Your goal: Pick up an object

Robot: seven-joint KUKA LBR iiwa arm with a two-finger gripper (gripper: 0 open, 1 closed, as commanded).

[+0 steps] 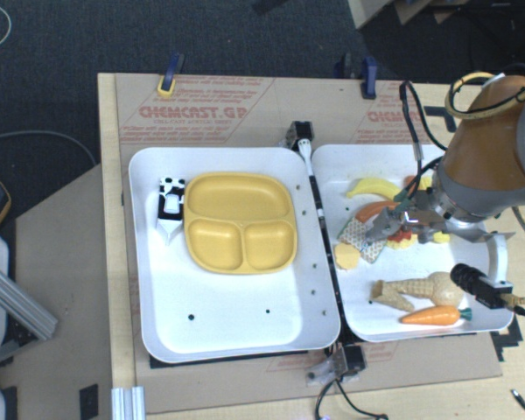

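The gripper [392, 223] hangs low in the right bin [499, 322], over a mesh-patterned piece [365, 237] beside a yellow banana [374, 186] (long axis roughly left-right). It seems to touch that piece; whether it pinches anything I cannot tell.

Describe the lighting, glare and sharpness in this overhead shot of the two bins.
Camera view: even, soft lighting with faint shadows; the left bin and right bin look bright white, nearly washed out; the yellow divided plate shows mild sheen; the carrot and banana are fairly sharp; the gripper area is cluttered and hard to resolve.
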